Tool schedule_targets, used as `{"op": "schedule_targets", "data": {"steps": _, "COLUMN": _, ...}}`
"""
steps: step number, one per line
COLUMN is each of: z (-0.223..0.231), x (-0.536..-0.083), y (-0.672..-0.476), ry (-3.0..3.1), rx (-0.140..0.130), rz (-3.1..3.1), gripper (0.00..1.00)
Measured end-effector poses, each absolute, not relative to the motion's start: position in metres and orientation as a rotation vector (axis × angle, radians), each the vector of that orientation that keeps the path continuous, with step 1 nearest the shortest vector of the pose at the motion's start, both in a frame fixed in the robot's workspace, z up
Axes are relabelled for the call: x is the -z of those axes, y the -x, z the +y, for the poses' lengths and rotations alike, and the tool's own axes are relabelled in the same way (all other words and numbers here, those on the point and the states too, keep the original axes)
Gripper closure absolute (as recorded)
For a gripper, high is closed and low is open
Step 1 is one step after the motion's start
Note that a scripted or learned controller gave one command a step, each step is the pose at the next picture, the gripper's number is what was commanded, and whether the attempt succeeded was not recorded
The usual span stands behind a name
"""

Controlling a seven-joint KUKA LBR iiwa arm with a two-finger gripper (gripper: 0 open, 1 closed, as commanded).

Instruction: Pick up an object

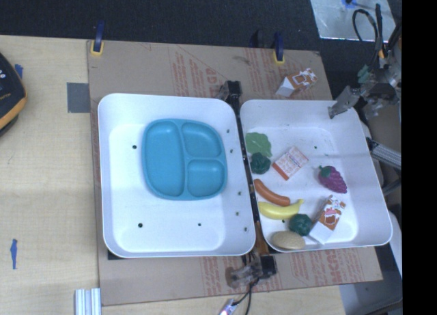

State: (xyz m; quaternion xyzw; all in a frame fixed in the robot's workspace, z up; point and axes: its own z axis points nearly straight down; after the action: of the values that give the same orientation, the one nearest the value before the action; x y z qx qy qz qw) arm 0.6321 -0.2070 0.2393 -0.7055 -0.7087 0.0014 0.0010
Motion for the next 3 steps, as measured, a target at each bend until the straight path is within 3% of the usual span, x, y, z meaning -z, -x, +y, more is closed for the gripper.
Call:
{"op": "schedule_targets", "data": {"steps": 1, "z": -0.207, "x": -0.096, "y": -0.58, "ry": 2.214, "rx": -0.006, "rz": -2.224, "gripper": 0.0}}
{"op": "schedule_targets", "data": {"steps": 2, "z": -0.212, "x": -0.092, "y": -0.552, "ry": 2.214, "rx": -0.005, "rz": -2.225, "gripper": 0.0}}
{"op": "schedule_targets", "data": {"steps": 3, "z": -0.213, "x": -0.102, "y": -0.552, "ry": 2.212, "rx": -0.007, "rz": -2.228, "gripper": 1.0}}
